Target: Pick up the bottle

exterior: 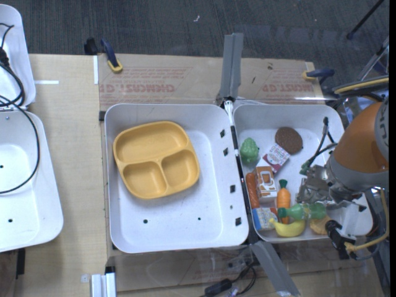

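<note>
Green bottle (301, 213) lies sideways beneath the gripper (311, 193), whose grip I cannot tell

Far to the pincer's (311, 193) left, a yellow divided tray (156, 159) lies in the left white bin (124, 228). The other things share the right white bin (266, 113) with the pincer. A brown round patty (289, 140) sits up beyond it, with a small pink packet (276, 156) nearer. A green leafy toy (249, 151) lies further left by the bin's wall. An orange carrot (283, 197) stands just left of the pincer, beside a small carton (266, 182). A yellow banana (289, 228) lies just below it. The tabletop (74, 104) is pale wood.
</note>
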Controlling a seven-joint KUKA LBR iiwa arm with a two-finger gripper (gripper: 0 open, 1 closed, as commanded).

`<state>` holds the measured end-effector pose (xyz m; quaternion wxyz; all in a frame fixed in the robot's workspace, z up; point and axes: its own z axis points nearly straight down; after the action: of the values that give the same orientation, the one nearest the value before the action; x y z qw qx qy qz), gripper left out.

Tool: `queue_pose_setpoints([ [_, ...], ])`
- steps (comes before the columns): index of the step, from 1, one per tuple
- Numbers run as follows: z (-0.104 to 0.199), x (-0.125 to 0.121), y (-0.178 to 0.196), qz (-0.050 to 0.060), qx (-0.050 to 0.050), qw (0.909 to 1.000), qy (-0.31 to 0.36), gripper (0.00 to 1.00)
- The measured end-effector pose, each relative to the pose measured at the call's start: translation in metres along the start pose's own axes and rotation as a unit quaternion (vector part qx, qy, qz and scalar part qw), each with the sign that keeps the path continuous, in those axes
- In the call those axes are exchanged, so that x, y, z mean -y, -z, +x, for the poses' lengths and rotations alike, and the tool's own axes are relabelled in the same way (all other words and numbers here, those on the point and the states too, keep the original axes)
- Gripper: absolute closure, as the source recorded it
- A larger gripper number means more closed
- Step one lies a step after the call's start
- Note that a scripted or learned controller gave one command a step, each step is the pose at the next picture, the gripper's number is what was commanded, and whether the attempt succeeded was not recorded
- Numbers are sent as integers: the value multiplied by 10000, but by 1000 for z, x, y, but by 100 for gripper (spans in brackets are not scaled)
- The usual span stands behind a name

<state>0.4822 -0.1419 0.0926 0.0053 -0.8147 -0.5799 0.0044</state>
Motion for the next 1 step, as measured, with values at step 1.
queue_pose_setpoints([
  [1, -1, 0, 0, -5, 9, 10000, -6, 0],
])
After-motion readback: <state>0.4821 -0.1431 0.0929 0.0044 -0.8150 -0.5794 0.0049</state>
